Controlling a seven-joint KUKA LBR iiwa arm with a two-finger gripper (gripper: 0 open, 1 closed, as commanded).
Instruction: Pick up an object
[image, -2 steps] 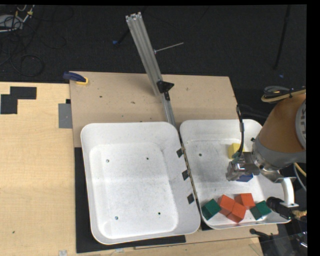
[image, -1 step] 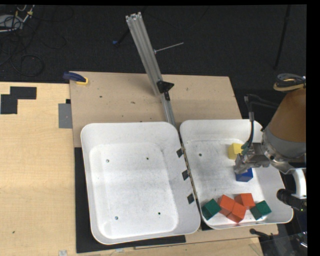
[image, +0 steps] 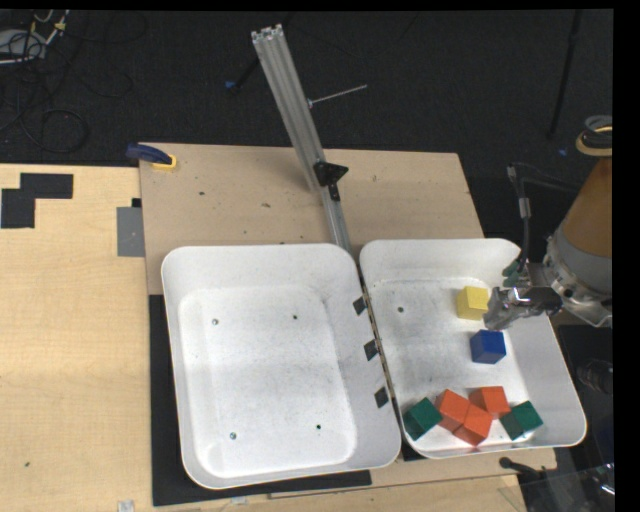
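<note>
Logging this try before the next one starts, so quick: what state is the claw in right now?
Claw: cannot be told. It sits low in the right bin, between the yellow block and the blue block.

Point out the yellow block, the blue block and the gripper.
yellow block (image: 473, 301): camera view, top face.
blue block (image: 488, 346): camera view, top face.
gripper (image: 497, 315): camera view, its tip.

The bench (image: 400, 190) bears two white bins (image: 190, 300) side by side.
</note>
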